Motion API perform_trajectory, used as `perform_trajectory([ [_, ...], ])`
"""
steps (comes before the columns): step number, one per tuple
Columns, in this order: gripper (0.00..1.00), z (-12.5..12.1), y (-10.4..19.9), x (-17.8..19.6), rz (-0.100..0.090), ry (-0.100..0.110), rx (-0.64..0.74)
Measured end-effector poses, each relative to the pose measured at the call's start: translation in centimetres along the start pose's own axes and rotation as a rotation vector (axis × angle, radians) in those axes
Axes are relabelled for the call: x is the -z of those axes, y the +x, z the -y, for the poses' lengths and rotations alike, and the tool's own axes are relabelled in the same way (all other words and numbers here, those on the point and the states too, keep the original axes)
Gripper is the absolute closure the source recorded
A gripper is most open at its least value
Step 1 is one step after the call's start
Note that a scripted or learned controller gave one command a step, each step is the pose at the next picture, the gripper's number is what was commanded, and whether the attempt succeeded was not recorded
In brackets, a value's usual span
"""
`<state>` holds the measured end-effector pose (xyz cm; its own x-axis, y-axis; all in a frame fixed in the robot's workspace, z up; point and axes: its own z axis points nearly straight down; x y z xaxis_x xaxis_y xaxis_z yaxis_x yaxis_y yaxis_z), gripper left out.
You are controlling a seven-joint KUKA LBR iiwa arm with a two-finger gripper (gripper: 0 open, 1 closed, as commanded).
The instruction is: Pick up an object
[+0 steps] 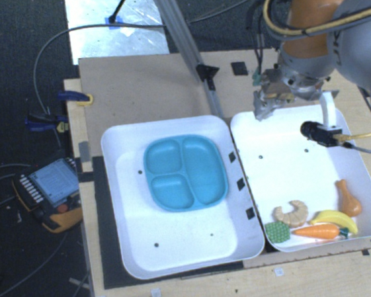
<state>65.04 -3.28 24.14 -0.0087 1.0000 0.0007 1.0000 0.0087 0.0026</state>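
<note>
Scanning near to far, we log the right bin (369,187) — carrot (316,232), banana (335,218), croissant (292,212) at its near edge; blue divided plate (185,172) in the left bin (128,204); gripper (265,107) over the far rim, jaw state unclear.

the bench (139,90) is a flat tan board with a black mat under its front part. 2 shallow white bins sit on it side by side, their inner edges touching. the left bin (133,243) takes up the middle of the board, and the right bin (274,167) lies just beside it toward the arm. a small black square (239,68) lies on the bare board behind the right bin. blue and yellow clamps (73,97) grip the board's left edge.
</note>
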Motion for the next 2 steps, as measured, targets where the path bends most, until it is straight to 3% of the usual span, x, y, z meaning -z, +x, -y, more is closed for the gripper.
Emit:
perform_trajectory([
  [2,1.0,1.4,10.4,-1.3,-0.001,0.002,0.001],
])
